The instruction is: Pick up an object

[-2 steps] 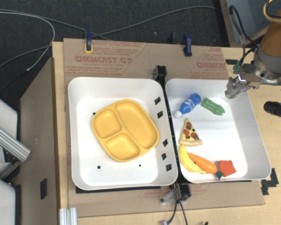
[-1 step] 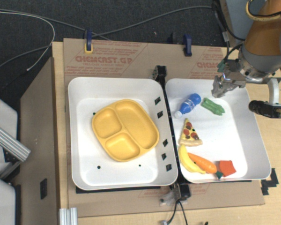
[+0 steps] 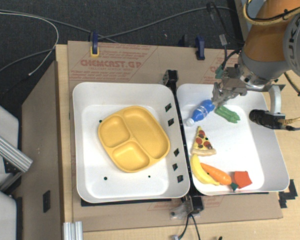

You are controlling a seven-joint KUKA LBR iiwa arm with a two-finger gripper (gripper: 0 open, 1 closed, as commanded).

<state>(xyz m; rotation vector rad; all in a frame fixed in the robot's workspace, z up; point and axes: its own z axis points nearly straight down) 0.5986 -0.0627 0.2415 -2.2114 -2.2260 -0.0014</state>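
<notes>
The right bin [image 3: 260, 149] holds a small blue bottle [image 3: 201, 111] lying on its side near the left wall, and a green toy vegetable [image 3: 227, 114] just right of it. Farther forward lie a pizza slice [image 3: 203, 142], a banana [image 3: 198, 169], a carrot [image 3: 216, 173] and a red block [image 3: 242, 179]. My gripper [image 3: 221, 96] hangs over the back of this bin, right above the gap between the bottle and the green piece. Nothing can be seen held in it.
The left bin [image 3: 87, 134] carries a yellow divided plate [image 3: 133, 138]. A black divider with clips [image 3: 176, 129] runs between the two bins. Cardboard [image 3: 115, 61] underlies both, with clamps at its back edge.
</notes>
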